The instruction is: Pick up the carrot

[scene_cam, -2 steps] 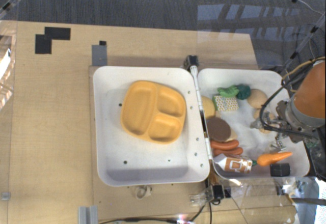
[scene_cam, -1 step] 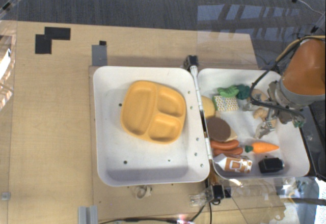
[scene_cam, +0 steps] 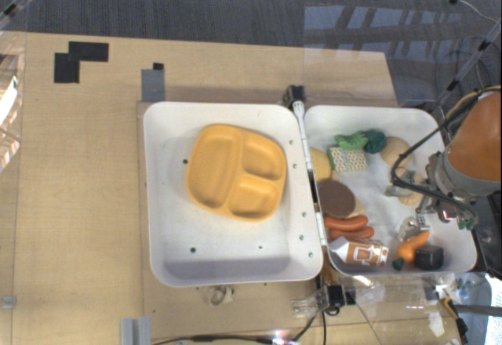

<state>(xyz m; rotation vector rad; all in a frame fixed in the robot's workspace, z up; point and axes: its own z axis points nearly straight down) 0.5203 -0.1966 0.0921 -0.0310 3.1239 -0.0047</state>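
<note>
Though whether the fingers [scene_cam: 424, 219] grip is unclear, carrot [scene_cam: 410, 246] beside black block [scene_cam: 429, 258], near sausage [scene_cam: 345, 223].

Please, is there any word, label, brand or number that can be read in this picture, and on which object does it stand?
None can be read.
Orange-and-white packet in the right bin: label print too small and blurred.
Green-white sponge-like block: dot pattern, no letters.

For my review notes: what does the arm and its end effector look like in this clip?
The arm enters from the right, with a rounded orange band above a grey wrist. Thin dark cables loop beside it. The end effector is a small cluster of grey metal and black parts.
</note>
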